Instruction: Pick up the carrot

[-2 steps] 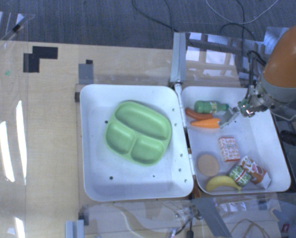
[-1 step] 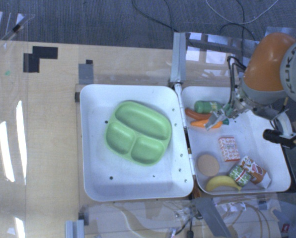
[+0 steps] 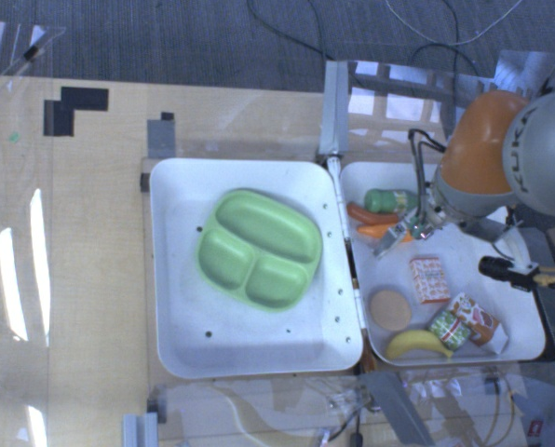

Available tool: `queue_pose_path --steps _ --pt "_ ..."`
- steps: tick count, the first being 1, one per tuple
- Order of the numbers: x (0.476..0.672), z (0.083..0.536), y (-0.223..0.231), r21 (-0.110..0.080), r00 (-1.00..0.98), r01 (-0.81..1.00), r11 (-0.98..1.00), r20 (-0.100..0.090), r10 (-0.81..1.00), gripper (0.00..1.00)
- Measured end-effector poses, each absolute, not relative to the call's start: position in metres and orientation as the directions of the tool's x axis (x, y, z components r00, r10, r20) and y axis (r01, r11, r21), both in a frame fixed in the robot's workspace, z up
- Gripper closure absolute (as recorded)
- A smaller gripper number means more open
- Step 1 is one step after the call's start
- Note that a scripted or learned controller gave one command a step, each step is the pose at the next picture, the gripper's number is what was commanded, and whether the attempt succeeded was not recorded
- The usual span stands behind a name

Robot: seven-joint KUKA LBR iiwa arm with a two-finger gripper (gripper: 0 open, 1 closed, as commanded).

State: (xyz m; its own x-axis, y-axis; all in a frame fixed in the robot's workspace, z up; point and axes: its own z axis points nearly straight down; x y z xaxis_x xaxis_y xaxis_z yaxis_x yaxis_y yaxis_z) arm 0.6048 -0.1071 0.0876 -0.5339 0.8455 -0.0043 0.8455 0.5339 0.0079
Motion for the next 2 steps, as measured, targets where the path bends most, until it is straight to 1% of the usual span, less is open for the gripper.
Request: queue_pose_path --steps 1,2 --pt "0.606 0.097 -0.105 0.012 -0.535 0.845 0.535 -0.002 0.845 1.0" --pt "0.575 0.27 -0.066 0.003 -0.71 0.705 0.71 -0.002 0.705 1.0"
